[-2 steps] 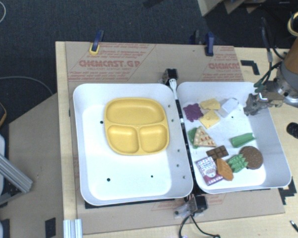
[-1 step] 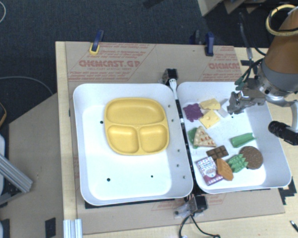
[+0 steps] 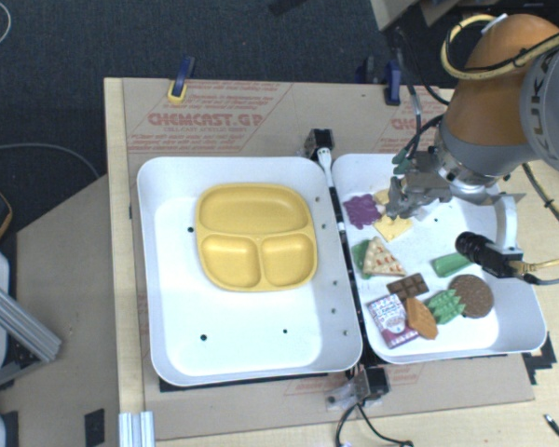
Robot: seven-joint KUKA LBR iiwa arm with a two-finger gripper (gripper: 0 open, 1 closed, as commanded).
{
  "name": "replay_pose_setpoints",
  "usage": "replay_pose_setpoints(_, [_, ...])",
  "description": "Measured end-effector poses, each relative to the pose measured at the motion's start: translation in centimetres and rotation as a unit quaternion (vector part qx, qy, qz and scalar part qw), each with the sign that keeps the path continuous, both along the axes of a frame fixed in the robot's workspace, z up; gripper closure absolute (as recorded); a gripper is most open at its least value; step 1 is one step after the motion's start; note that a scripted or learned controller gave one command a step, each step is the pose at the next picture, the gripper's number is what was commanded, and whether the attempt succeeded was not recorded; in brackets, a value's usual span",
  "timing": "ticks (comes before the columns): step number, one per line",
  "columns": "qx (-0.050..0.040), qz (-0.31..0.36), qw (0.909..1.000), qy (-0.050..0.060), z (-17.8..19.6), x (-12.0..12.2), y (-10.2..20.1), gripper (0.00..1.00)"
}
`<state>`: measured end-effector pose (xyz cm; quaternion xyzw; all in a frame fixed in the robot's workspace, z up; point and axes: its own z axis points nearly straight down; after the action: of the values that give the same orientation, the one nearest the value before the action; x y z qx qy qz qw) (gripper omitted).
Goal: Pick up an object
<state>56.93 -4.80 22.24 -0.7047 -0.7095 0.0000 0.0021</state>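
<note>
Closest to the lens is the near edge of the cardboard-topped bench (image 3: 261, 110), which carries two white bins side by side. The left bin (image 3: 168, 277) holds one yellow divided tray (image 3: 256, 236) with three compartments, lying toward the bin's 12 o'clock side.

One grey arm (image 3: 503, 82) with its orange band comes in from 3 o'clock over the right bin (image 3: 517, 319). Its gripper (image 3: 412, 194) hangs at about 11 o'clock in that bin. Whether it is closed on anything cannot be told from this view.

The likeliest target, a yellow wedge (image 3: 394, 227), is a small, flat, pale-yellow piece like a slice of cheese. It lies just at the gripper's 7 o'clock, partly under it. Nothing shows it lifted.

The other small things in the right bin, one of each:
- a round brown cookie (image 3: 473, 295) at 4 o'clock
- a red-and-white packet (image 3: 388, 317) at 7 o'clock
- a triangular pizza slice (image 3: 384, 261) near the centre-left
- a purple piece (image 3: 361, 209) at 10 o'clock, beside the wedge
- a green leafy piece (image 3: 444, 305) touching the cookie
- a green block (image 3: 452, 263)
- a brown chocolate square (image 3: 409, 286)
- an orange-brown lump (image 3: 421, 320) against the packet

That makes nine loose pieces in all.
</note>
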Motion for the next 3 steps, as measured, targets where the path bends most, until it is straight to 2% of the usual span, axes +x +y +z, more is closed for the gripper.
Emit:
replay_pose_setpoints(1, [0.0002, 0.0, 1.0, 0.0, -0.2, -0.3, 6.0, 1.0])
replay_pose_setpoints(2, [-0.0017, -0.003, 1.0, -0.003, 1.2, 0.7, 5.1, 1.0])
replay_pose_setpoints(3, [-0.0016, -0.004, 1.0, 0.0, 0.2, 0.6, 4.4, 1.0])
